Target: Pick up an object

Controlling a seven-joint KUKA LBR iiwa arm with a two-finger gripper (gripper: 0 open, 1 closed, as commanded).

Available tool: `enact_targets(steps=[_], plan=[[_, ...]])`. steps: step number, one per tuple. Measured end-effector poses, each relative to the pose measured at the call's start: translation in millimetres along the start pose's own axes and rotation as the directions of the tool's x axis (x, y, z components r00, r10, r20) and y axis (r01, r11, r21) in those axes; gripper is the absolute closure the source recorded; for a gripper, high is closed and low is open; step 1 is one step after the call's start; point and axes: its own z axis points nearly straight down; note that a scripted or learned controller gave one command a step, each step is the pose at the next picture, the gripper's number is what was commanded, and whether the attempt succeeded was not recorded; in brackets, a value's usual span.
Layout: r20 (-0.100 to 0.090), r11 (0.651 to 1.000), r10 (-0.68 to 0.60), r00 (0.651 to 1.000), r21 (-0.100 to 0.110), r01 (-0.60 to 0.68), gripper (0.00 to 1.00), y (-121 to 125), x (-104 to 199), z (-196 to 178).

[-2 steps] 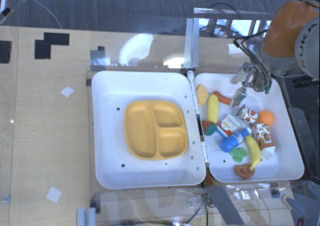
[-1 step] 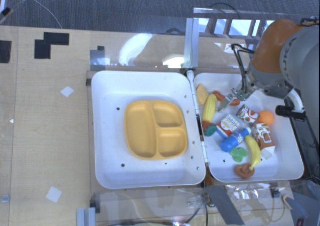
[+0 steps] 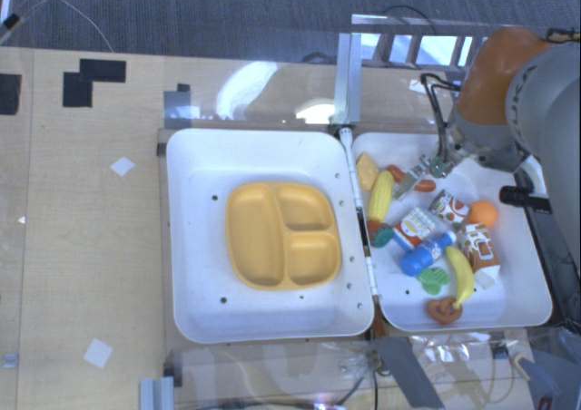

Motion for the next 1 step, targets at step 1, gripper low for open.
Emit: enact_targets(steps=[1], plan=[[0.020, 1.000, -0.008, 1.000, -0.015, 0.008, 1.00, 4.7, -2.6, -14.5]])
